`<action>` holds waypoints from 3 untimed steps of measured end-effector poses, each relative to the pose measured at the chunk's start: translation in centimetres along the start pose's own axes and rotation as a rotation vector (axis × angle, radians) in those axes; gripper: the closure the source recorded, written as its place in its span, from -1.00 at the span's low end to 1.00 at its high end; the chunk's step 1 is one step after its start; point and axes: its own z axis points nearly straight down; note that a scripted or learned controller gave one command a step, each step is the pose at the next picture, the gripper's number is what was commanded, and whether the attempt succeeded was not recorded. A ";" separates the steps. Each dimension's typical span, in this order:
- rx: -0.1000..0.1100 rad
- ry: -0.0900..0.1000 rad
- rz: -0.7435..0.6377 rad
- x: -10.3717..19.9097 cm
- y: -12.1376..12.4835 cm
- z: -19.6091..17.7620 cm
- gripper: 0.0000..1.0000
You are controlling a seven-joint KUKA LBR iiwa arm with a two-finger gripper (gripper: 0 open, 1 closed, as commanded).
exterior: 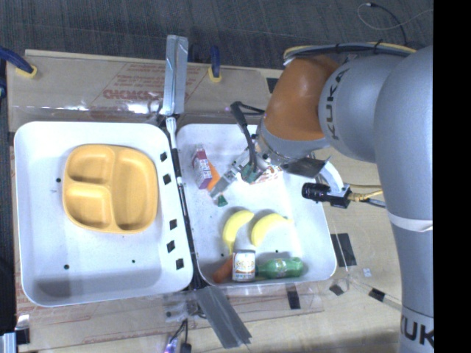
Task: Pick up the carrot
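Fingers (223, 183) of the gripper (237, 179) look parted, as far as the slanted view lets me judge, with nothing gripped between them. They hang over the far half of the right bin (218, 140), well apart from the carrot (223, 271).

That carrot is a small orange stub in the near left corner of the right bin, close against the near wall. Just to its right, touching or nearly so, stands a little bottle (243, 265) with a pale label, and beyond that lies a green object (280, 268) along the same wall. Two yellow bananas (250, 226) lie side by side just farther in, between the carrot and the gripper, so the corner is crowded on its right and far sides.

Near the fingers lie a small red-and-purple carton (201, 163) to the left and a tiny green piece (221, 200) just nearer.

Above the gripper the arm's orange band (300, 100) bulks over the bin's far right corner. The left bin (44, 259) holds a yellow divided plate (112, 187) – well away from the arm.
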 end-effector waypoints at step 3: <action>-0.001 -0.002 0.010 1.9 3.1 -4.9 -1.00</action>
